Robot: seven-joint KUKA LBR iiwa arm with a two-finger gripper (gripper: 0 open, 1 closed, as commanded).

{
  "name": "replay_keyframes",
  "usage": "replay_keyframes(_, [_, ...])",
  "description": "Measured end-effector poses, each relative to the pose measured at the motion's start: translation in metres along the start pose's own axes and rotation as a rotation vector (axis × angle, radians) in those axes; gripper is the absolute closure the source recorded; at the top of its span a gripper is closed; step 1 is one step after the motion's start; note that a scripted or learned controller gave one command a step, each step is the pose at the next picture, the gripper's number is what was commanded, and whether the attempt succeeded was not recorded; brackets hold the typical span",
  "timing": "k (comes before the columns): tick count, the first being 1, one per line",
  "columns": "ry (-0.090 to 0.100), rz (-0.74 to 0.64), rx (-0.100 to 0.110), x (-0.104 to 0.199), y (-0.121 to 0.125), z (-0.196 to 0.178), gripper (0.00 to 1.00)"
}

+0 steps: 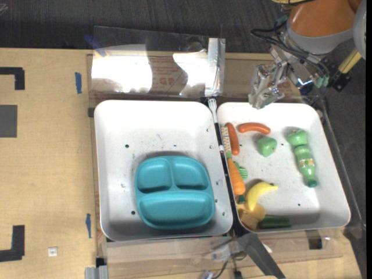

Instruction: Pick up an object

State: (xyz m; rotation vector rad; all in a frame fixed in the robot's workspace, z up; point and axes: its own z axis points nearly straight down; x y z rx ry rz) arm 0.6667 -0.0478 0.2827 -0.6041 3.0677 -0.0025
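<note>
Pincer (pixel 266 92) hovers over the far edge of the right bin (pixel 334 173); cannot tell whether it is wide or narrow, nothing visible between it. Right bin contains sausage (pixel 254 128), banana (pixel 258 194), carrot (pixel 237 179), green bottle (pixel 303 154). Left bin (pixel 116 132) holds a teal divided tray (pixel 173 190).

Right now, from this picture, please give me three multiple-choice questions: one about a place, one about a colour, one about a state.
1. Where does the divided plate lie?
A. left bin
B. right bin
C. on the bench

2. What colour is that plate?
A. red
B. teal
C. yellow

3. Where is the gripper?
A. touching the banana
B. above the right bin's far edge
C. over the plate

Answers:
1 A, it rests in the left bin.
2 B, it looks blue-green.
3 B, it hangs at the far rim, apart from the toys.
</note>
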Motion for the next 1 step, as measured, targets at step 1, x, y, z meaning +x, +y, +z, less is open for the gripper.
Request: replay_keyframes(1, [0.002, -0.015, 0.0, 0.0012, -0.0086, -0.0221, 1.0])
